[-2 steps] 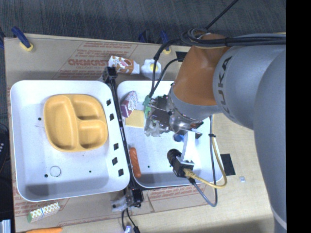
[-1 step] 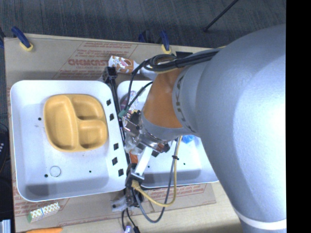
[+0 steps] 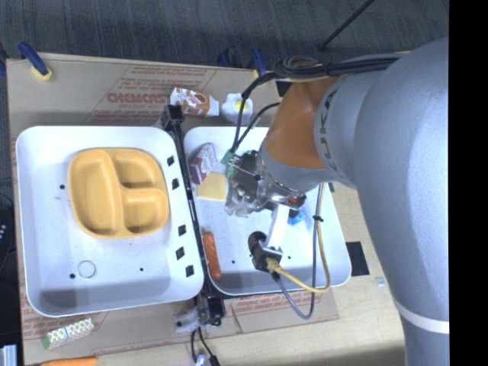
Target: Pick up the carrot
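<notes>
Two bins sit side by side on the counter [image 3: 137,82]. The carrot [image 3: 211,255] lies along the right bin's [image 3: 335,269] left wall, likely rolled there, well below the jaws [image 3: 242,197], whose opening I cannot tell. A yellow tray [image 3: 118,191] fills the left bin [image 3: 38,227]. Dark carpet [image 3: 114,14] lies beyond.

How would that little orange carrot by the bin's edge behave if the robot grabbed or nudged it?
The carrot looks long, thin and rounded, so a nudge would probably roll it sideways. It lies right against the right bin's left wall, which may crowd a grasp. Its smooth look suggests a stiff, light toy that could slip.
</notes>
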`<act>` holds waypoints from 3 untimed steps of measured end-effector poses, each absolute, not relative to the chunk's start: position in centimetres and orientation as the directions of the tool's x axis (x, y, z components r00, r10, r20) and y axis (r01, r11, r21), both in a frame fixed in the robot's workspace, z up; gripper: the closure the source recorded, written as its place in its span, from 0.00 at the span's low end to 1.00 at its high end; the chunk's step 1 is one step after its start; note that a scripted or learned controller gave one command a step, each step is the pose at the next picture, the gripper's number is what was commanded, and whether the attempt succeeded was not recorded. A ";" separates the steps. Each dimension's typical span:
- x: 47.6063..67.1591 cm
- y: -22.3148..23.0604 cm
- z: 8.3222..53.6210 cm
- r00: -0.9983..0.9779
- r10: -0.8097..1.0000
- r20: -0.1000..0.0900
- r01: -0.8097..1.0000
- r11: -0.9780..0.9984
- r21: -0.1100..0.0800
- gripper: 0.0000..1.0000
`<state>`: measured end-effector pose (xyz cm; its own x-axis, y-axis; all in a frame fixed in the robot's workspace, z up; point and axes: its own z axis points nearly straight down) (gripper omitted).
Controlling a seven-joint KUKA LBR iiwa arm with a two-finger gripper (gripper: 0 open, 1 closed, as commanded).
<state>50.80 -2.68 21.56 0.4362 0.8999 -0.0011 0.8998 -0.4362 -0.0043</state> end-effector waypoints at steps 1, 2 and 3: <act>47.5 5.2 19.1 0.570 0.822 -0.002 0.822 -0.570 -0.007 1.00; 47.6 3.2 30.8 0.421 0.907 -0.001 0.907 -0.421 -0.003 1.00; 47.5 5.8 19.1 0.456 0.890 -0.002 0.890 -0.456 -0.007 1.00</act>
